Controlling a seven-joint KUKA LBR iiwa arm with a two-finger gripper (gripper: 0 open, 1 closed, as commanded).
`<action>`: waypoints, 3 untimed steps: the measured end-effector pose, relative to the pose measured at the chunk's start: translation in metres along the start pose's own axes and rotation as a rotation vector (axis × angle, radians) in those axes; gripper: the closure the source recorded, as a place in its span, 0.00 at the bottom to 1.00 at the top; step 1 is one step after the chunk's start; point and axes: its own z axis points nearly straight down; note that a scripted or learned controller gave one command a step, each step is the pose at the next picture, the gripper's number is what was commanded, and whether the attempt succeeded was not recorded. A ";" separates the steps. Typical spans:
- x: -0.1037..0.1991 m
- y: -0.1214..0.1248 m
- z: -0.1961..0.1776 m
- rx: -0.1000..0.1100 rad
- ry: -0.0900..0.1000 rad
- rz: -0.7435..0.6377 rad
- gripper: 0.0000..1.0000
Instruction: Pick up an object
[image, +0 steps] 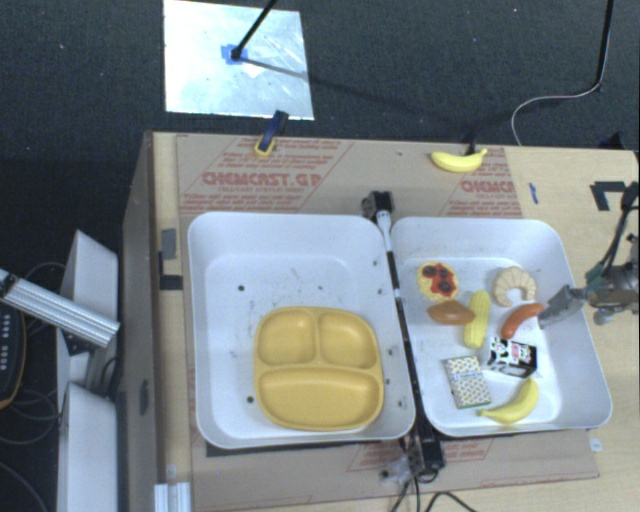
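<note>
The right white bin (560, 245) holds several toy foods: a red-topped pastry (437, 280), a croissant (514, 284), a brown bun (451, 312), a yellow corn cob (478, 318), an orange sausage (519, 321), a black-and-white carton (512, 355), a patterned box (466, 381) and a banana (512, 402). My gripper (555, 306) reaches in low from the right edge. Its tip sits just to the right of the sausage, over the bin's right side. No object shows in it.
The left white bin (230, 250) holds a yellow divided plate (320, 367). A second banana (458, 159) lies on the bench behind the right bin. A blue-and-yellow clip (270, 133) sits at the bench's far edge.
</note>
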 end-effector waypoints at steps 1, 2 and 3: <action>0.065 0.048 0.118 0.003 0.002 0.000 0.00; 0.063 0.051 0.162 0.000 0.000 0.002 0.00; 0.063 0.051 0.152 -0.001 0.001 0.001 1.00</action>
